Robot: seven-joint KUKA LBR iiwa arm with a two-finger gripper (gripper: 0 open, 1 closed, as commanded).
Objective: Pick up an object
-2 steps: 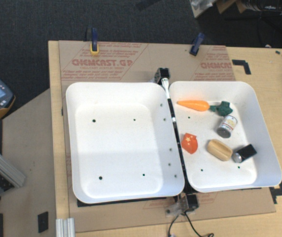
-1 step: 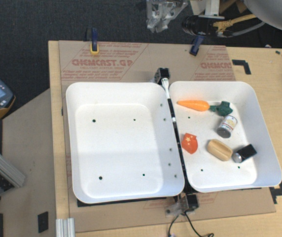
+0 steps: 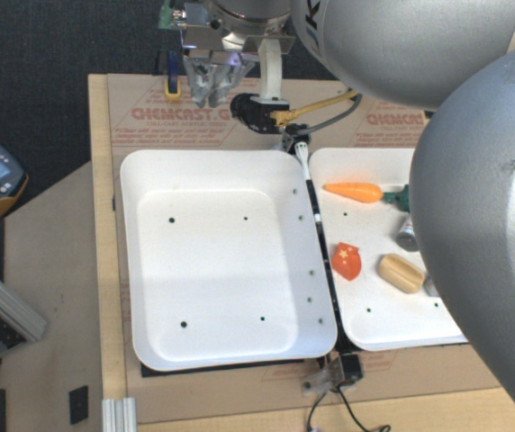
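Several candidates sit in the right bin (image 3: 365,331) — carrot (image 3: 353,191), red piece (image 3: 347,261), tan roll (image 3: 401,273) — so we judge the end effector (image 3: 211,77), high beyond the left bin (image 3: 140,241), grasp unreadable, should travel right and descend squarely over one.

Counter (image 3: 104,241): two white bins side by side.
Left bin (image 3: 212,259): bare white floor with small dark holes.
Right bin (image 3: 374,327): carrot (image 3: 355,191) near the back; red strawberry-like piece (image 3: 347,261) by the dividing wall; tan bread-roll-like piece (image 3: 401,273) just beside it.
Pincer (image 3: 211,81): above the counter's back edge, behind the left bin.
Grey arm (image 3: 474,196): covers the right bin's far side.
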